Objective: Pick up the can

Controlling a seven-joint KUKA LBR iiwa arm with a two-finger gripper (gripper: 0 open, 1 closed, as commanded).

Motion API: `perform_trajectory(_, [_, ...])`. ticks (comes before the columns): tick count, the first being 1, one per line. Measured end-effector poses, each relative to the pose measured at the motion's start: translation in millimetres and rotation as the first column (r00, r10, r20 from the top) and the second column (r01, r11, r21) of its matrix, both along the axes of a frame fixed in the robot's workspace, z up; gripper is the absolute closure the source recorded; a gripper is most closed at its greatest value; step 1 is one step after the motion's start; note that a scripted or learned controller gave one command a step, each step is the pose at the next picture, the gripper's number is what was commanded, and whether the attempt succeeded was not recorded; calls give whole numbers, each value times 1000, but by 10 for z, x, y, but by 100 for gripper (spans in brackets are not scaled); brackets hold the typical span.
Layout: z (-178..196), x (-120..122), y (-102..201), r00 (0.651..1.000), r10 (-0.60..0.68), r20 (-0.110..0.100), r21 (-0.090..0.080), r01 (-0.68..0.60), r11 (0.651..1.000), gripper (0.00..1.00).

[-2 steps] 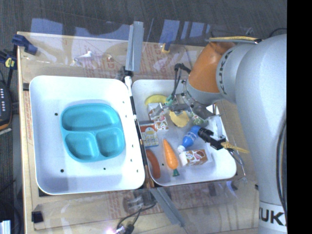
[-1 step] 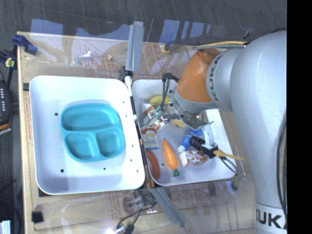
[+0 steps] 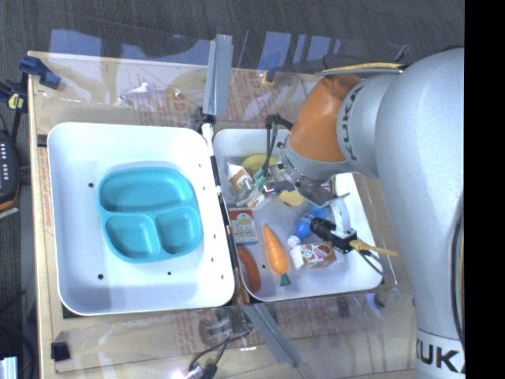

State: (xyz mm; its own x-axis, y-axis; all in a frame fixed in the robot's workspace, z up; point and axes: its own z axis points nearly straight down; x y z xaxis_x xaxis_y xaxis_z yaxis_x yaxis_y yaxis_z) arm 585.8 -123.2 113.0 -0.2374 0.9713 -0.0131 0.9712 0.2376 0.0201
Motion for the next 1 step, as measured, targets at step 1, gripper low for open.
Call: perform_trajectory(1, [784, 35, 560, 956, -291, -25, 8, 291, 957, 100])
